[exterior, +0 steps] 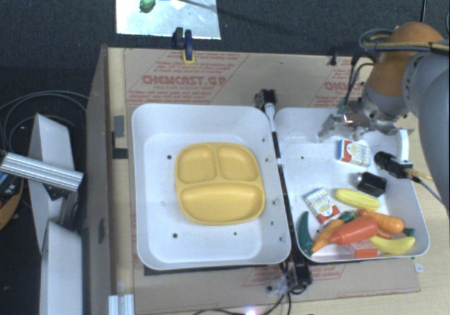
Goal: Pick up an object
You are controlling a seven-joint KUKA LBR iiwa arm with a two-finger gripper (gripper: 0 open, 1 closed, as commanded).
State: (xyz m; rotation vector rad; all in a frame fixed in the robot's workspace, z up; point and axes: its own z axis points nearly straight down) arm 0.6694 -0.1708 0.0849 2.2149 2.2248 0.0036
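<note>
Nearby, below the gripper [342, 122], lies a small white carton [353, 152], blue-and-red printed.

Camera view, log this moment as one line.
claw: over right bin, far end | holding: nothing seen | small carton: just below claw | yellow tray: left bin

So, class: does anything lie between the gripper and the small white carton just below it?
Nothing visible does. The gripper sits over the right bin, and only bare bin floor separates it from the carton.
</note>
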